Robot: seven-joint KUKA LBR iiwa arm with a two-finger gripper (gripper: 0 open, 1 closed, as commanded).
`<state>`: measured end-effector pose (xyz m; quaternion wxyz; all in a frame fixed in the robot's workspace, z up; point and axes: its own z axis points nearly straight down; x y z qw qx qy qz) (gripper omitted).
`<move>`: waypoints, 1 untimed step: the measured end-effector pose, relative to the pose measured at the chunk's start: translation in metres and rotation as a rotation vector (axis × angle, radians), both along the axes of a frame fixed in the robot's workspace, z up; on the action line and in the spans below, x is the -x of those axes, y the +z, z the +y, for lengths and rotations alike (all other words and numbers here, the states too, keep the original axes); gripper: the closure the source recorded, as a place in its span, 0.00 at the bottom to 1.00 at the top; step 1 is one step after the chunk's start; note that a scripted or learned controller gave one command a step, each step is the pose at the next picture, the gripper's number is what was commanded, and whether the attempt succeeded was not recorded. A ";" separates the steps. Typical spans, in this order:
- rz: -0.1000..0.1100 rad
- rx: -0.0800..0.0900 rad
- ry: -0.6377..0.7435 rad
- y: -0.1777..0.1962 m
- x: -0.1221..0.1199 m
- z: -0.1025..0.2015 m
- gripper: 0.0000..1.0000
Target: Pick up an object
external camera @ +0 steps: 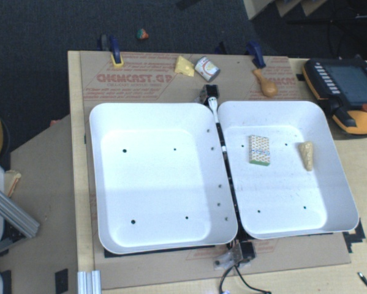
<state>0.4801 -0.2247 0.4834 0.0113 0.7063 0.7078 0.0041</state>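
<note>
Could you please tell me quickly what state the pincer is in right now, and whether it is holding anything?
Pincer: cannot be told from this camera view. The patterned block and the tan piece lie loose in the right bin.

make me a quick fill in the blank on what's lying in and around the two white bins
1. The flat rectangular patterned block lies in the ____ bin of the two shallow white bins.
2. The small tan oblong piece lies to the ____ of that block in the view.
3. The yellow wedge-shaped piece rests on the ____ board, outside both bins.
4. The number of loose items inside the right white bin is ____.

Missing words: right; right; brown; two
</note>
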 end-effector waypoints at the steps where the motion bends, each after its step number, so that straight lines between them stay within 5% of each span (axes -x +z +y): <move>1: 0.030 -0.014 0.004 -0.087 0.001 0.062 1.00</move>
